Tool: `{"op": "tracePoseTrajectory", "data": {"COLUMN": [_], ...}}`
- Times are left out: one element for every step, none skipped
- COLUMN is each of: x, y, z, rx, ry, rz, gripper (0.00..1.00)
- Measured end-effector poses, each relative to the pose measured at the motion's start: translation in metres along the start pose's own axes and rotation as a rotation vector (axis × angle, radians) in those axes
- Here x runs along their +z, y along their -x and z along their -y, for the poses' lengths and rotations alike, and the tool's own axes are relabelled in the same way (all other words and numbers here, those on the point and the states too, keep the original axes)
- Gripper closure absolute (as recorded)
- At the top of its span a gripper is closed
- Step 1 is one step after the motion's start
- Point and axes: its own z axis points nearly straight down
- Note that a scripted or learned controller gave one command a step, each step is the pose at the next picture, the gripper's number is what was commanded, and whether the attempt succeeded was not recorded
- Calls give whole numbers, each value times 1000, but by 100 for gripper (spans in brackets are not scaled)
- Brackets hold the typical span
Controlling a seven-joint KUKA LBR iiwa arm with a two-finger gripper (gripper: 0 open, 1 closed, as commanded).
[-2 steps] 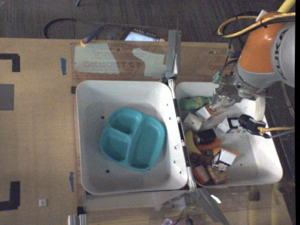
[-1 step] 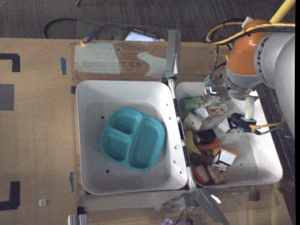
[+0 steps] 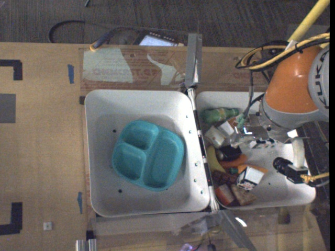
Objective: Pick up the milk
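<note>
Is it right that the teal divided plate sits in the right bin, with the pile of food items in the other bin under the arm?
Not quite. The camera view shows the teal divided plate in the left bin, not the right one. The pile of food items does lie in the other bin, the right bin, under the arm.

Matt teal plastic tray (image 3: 148, 155); smooth white bins (image 3: 99, 119); cardboard-like bench (image 3: 42, 156)
</note>
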Motion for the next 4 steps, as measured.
{"op": "tracePoseTrajectory", "data": {"x": [-20, -45, -54, -64], "y": [11, -24, -24, -24], "z": [46, 49, 48, 47], "rx": [199, 162, 163, 163], "ry": [-2, 2, 3, 4], "rz": [-1, 1, 1, 1], "gripper": [100, 100, 100, 100]}}
